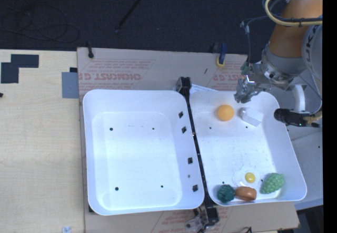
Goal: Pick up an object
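Arm running off right edge, upper part cut off. Pincer hanging over far rim of right bin; fingers small and dark, cannot tell their state. Cardboard under bins bearing red print, upside down, hard reading. Orange ball lying just left of pincer, apart from it. White block sitting just below pincer. Green, orange and yellow-white toys clustering at near rim.
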Controlling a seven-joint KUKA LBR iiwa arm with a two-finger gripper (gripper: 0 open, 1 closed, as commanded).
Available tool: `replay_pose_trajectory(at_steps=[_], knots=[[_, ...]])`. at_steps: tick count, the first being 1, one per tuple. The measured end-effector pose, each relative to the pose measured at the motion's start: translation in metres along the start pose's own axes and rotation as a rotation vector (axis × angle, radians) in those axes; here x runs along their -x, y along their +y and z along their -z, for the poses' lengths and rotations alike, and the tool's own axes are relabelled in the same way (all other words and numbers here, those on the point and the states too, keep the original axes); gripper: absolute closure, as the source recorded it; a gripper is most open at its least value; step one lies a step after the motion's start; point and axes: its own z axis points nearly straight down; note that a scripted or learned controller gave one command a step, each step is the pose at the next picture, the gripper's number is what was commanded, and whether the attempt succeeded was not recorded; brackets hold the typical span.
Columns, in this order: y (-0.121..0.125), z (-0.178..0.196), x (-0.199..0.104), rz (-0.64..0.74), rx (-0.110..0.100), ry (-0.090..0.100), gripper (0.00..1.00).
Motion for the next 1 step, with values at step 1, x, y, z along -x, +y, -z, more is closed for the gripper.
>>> replay_pose_trajectory(at_steps=[1], knots=[[0.0001, -0.0097, 0.0092, 0.001, -0.001, 0.000, 1.00]])
